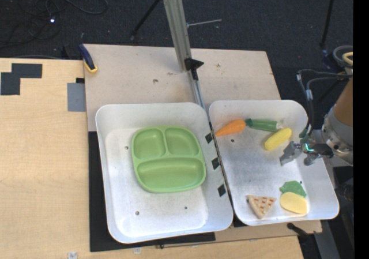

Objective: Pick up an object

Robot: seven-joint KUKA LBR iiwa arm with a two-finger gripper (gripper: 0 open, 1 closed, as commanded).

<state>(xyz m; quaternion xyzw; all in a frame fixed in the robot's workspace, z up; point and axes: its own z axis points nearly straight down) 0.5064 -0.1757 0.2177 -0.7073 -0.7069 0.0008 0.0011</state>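
In the right bin (323, 209) lie an orange carrot (230, 127) with a green top (263, 124), a yellow corn-like piece (278, 138), a pizza slice (261, 205) and a yellow fruit (294, 202) with a green leaf (293, 187). My gripper (298, 156) hovers over the right side of this bin, just right of and below the yellow corn-like piece. Its two fingers stand apart, open, with nothing between them. The arm enters from the right edge.
The left bin (115, 206) holds a green divided plate (168, 158). A metal post (177, 27) rises behind the bins. Black clips (215, 162) join the bins along their shared wall. A wooden bench top (40, 154) lies to the left.
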